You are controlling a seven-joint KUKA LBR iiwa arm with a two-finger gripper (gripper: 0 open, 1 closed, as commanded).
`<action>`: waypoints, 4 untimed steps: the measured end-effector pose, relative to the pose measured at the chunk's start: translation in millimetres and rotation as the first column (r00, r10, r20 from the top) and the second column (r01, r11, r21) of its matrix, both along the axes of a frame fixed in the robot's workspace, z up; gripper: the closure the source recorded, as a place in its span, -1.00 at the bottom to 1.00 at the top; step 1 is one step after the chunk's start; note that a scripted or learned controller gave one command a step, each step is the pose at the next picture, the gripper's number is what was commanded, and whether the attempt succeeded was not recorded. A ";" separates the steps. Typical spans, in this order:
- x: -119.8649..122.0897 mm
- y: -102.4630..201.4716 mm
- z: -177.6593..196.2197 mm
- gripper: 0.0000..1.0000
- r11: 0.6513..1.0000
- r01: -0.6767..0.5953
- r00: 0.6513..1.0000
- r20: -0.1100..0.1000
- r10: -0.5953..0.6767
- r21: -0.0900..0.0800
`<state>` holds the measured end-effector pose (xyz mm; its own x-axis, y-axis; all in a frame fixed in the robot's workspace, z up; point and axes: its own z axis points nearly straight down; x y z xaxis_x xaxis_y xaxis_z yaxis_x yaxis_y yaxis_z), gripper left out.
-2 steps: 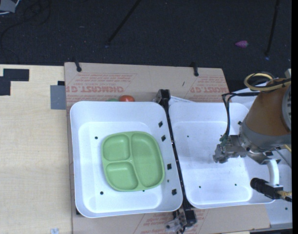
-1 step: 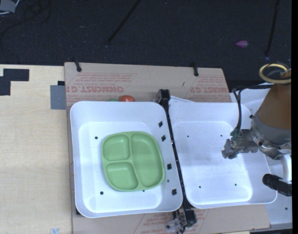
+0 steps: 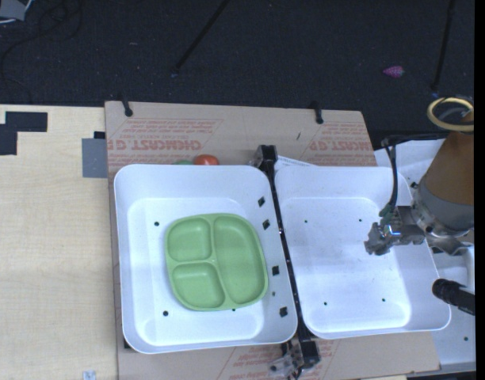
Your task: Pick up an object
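Green and three-sectioned, the plastic plate (image 3: 216, 261) lies flat in the left bin (image 3: 139, 196), a little toward that bin's right side, well apart from the arm. White bins sit edge to edge on a sheet of cardboard (image 3: 234, 137) printed with red lettering — a black clip strip runs down the seam between them. Over the right bin (image 3: 337, 323) the gripper (image 3: 379, 240) hangs near that bin's right wall, its grey wrist and the orange band coming in from the right; how it is set I cannot tell from here — the metal blurs into one small dark cluster, and nothing shows in its grasp. Behind the left bin, something small and red-orange (image 3: 205, 161) peeks over the rim.
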<state>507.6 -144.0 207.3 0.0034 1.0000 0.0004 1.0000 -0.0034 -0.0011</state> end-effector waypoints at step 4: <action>42.3 209.3 18.4 1.00 1.000 -0.008 1.000 -0.001 0.008 0.001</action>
